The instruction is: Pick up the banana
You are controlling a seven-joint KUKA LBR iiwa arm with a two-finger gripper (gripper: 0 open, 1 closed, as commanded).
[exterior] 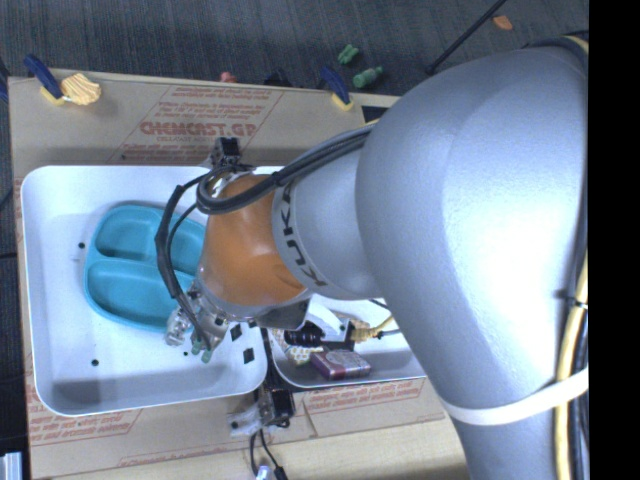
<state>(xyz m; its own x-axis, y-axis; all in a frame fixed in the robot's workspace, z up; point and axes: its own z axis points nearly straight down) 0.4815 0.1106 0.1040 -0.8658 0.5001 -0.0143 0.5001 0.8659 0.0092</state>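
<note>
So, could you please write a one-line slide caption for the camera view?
Grey arm with orange band reaching into the left white bin, its tool beside a blue tray.

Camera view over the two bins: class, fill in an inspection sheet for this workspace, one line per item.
Surface: left white bin and right white bin on brown cardboard.
Job's things: banana, nothing seen.
Clutter: blue divided tray in left bin; maroon packet in right bin.
Grippers: gripper low over left bin, state unclear.
Cables: black cables along the wrist.
Surroundings: blue clamps, dark carpet.
</note>
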